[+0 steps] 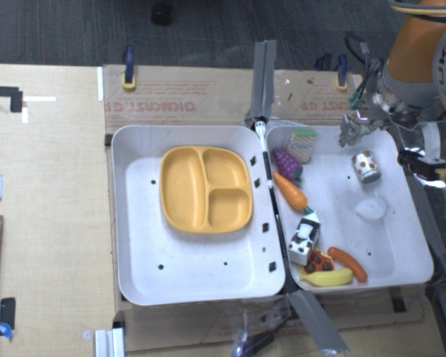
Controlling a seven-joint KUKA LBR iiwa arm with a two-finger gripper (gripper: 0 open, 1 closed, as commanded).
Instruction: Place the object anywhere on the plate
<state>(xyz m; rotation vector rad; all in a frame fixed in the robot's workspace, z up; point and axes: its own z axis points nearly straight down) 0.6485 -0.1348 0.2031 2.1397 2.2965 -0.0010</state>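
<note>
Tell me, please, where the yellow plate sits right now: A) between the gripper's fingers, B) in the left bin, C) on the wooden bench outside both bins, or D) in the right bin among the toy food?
B: the yellow plate lies flat in the left bin, while the carrot and banana lie in the right bin.

You have open floor around the yellow plate (206,188) in the left bin (134,266); in the right bin (401,266), toys crowd the left wall and near corner, the small can (366,166) stands beside bare middle floor
</note>
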